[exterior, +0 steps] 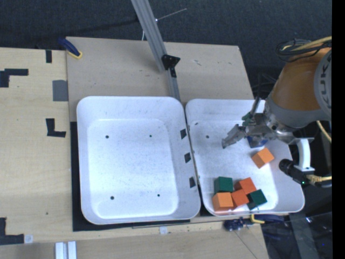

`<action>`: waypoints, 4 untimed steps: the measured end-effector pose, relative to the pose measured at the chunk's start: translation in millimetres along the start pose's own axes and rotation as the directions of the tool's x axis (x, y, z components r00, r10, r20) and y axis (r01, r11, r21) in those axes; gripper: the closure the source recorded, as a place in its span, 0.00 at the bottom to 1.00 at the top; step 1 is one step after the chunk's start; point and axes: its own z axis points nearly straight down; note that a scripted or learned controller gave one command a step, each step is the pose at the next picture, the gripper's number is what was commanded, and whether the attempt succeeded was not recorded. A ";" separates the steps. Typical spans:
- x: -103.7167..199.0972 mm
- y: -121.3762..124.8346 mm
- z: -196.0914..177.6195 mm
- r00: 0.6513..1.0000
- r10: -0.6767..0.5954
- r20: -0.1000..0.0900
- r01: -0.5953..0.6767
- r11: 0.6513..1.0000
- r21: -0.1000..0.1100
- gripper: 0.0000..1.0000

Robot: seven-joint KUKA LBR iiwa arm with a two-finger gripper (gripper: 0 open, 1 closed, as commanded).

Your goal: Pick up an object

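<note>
My gripper (pixel 233 138) hangs over the middle of the right bin (pixel 215 117), reaching in from the right below the orange band of the arm. A small blue object (pixel 257 141) lies just right of it, partly under the wrist. An orange block (pixel 263 157) sits a little below and to the right of the gripper, apart from it. Along the bin's front edge lies a cluster: a green block (pixel 223 185), an orange block (pixel 247 186), another orange block (pixel 222 200) and a dark green block (pixel 257 198). Nothing shows between the gripper's tips.
The left bin (pixel 86 112) stands beside the right one, the two rims meeting at the centre. A grey metal bar (pixel 151 26) slants down from the top to the bins' back edge. The arm's body covers the right bin's right rim.
</note>
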 end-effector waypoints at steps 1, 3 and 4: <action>-0.2 0.0 -0.1 1.000 0.000 0.000 0.000 1.000 0.000 0.00; 2.8 -5.2 118.9 1.000 0.001 0.000 -0.001 1.000 0.006 0.00; 3.5 -3.9 106.1 1.000 0.000 -0.001 0.000 1.000 0.002 1.00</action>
